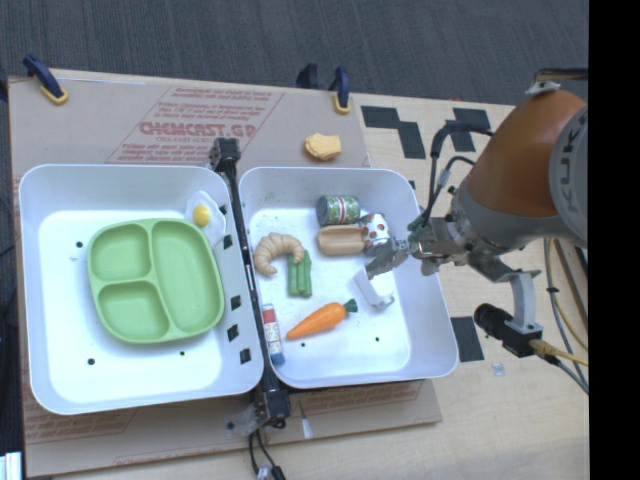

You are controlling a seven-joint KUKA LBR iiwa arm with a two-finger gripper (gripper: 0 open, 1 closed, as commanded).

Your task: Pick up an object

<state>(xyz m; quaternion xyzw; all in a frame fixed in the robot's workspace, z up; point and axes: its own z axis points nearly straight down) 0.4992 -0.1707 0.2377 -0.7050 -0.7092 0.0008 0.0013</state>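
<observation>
End effector low over R bin near its R wall, fingers spread w/ nothing between, just R of hot dog & above-R of carrot; can, croissant, green veg nearby; green tray in L bin.

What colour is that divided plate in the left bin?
The divided plate is light green, seen plainly in the camera view.

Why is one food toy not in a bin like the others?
A small yellow-tan toy food piece lies on the cardboard behind the right bin, outside both bins. The carrot, croissant and can lie inside that bin.
</observation>
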